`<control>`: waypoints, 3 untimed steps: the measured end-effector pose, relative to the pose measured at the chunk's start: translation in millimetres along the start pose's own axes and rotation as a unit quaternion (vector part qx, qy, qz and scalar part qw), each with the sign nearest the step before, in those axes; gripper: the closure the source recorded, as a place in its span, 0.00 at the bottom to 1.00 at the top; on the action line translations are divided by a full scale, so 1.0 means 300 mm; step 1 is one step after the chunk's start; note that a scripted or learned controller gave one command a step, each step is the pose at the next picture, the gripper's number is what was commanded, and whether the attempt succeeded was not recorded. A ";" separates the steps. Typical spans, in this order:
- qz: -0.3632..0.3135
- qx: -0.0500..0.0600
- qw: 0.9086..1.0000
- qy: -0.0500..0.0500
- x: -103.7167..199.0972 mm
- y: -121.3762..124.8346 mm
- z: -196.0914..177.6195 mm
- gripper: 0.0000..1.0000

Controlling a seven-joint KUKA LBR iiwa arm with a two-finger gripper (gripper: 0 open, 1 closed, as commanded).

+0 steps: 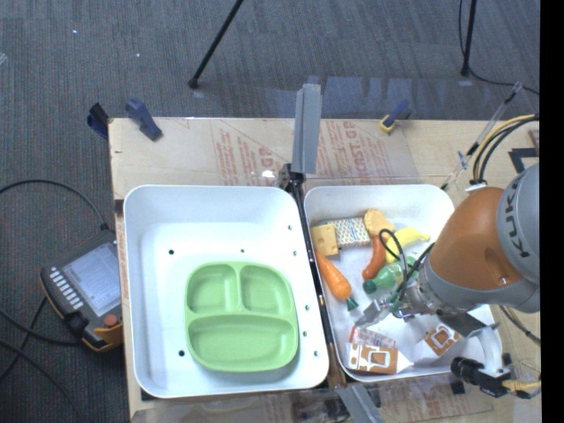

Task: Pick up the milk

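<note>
A grey and orange arm reaches into the right bin (pixel 441 196) from its right edge. Its gripper (pixel 381 309) hangs low over the bin's middle; whether it is open or closed cannot be told. The milk (pixel 374 356), a small carton, lies flat near the front edge, just below the gripper. A carrot (pixel 335 277) lies near the left wall. The left bin (pixel 150 214) holds a green tray (pixel 240 315).

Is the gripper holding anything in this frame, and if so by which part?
Cannot be told: the gripper sits low in the right bin above the milk carton, without visibly gripping it.
</note>
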State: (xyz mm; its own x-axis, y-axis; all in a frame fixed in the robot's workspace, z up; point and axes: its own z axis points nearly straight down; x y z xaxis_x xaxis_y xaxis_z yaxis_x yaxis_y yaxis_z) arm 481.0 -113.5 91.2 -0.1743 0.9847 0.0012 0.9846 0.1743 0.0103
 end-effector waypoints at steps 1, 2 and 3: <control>-0.047 0.007 0.999 0.001 -0.229 -0.059 -0.026 0.00; -0.090 0.008 0.996 0.002 -0.171 0.114 0.024 0.00; -0.199 0.006 0.980 0.002 -0.290 -0.051 -0.130 0.00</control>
State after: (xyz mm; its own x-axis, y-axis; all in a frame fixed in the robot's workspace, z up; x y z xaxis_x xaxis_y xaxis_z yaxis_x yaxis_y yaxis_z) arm 480.7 -201.9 129.8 -0.5444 0.8388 0.0037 0.8388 0.5444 -0.0018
